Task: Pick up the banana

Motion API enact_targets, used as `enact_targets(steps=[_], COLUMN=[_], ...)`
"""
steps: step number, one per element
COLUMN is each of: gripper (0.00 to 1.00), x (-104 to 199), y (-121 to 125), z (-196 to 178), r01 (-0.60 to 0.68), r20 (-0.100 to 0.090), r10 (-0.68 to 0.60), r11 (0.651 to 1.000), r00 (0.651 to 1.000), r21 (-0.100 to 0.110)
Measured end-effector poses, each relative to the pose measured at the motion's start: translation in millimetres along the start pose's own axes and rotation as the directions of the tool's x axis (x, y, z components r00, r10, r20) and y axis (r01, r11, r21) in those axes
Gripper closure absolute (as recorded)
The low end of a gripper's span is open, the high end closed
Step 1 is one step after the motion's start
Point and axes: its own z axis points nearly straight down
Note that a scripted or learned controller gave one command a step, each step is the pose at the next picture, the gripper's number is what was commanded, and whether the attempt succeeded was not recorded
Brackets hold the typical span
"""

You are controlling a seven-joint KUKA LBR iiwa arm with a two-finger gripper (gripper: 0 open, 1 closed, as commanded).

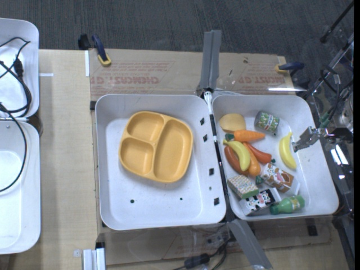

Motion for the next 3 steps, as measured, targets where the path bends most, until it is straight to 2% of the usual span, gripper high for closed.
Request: enact_targets(steps=[1,2,3], gripper=[0.0,1.0,1.0], x=[-19,-22,-29], y=[74,73,145], z=[142,133,145], r01=[0.009,0.008,0.097], r20=[-0.012,-0.005,-0.005], r10=[-0.009,-0.008,-0.097], r11=[1.0,1.0,0.995], r00=[1.0,1.0,0.995], r21=[-0.006,-0.006,0.008])
